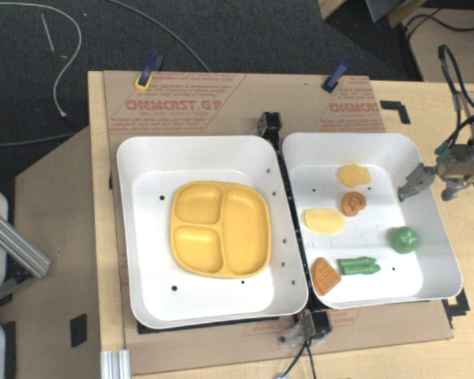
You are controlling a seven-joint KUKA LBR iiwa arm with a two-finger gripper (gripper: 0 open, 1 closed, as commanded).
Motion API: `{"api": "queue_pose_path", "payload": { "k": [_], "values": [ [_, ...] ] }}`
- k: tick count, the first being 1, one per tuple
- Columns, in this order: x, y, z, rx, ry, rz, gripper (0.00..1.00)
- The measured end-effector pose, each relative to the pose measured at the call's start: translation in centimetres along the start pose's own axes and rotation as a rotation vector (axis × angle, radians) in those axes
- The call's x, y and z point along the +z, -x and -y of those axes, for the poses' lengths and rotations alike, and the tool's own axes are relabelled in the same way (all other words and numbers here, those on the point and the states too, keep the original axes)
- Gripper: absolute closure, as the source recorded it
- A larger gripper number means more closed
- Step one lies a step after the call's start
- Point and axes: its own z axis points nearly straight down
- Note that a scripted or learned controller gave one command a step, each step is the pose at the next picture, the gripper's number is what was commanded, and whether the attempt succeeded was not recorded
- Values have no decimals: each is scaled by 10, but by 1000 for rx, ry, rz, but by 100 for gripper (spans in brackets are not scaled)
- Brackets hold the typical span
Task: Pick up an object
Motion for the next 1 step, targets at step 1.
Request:
{"api": "queue_pose_path", "payload": {
  "k": [1],
  "values": [
    [-7,-1,-3,-4,13,3,0]
  ]
}}
